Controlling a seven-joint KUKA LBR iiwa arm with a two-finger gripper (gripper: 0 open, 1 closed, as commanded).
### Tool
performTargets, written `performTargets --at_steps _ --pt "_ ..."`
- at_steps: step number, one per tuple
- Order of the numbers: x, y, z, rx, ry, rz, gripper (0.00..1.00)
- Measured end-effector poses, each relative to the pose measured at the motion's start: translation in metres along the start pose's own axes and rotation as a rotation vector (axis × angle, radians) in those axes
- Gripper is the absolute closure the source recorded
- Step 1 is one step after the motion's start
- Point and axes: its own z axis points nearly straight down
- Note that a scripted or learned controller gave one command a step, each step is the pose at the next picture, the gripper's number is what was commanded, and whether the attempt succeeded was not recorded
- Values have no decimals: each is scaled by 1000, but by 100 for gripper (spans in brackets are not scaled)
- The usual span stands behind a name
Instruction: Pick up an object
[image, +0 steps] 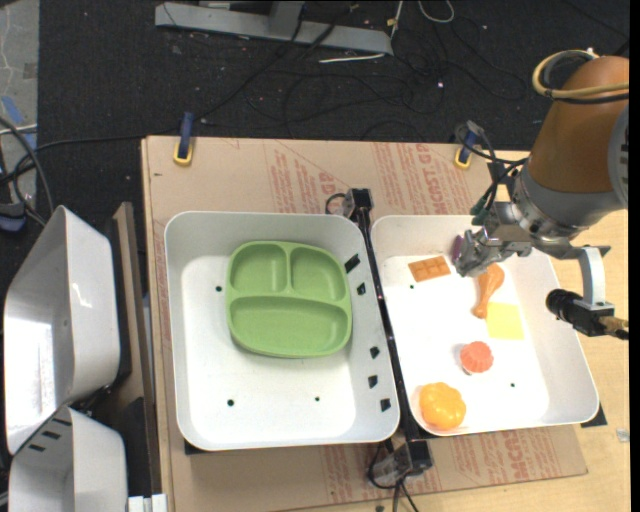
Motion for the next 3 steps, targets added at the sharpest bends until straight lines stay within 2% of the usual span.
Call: performTargets --at_steps 1,2,3 --pt "50 -9 15 1 1 -1 100" --pt "96 -9 15 -1 0 -1 100" --pt "149 -21 8 0 1 -3 100"
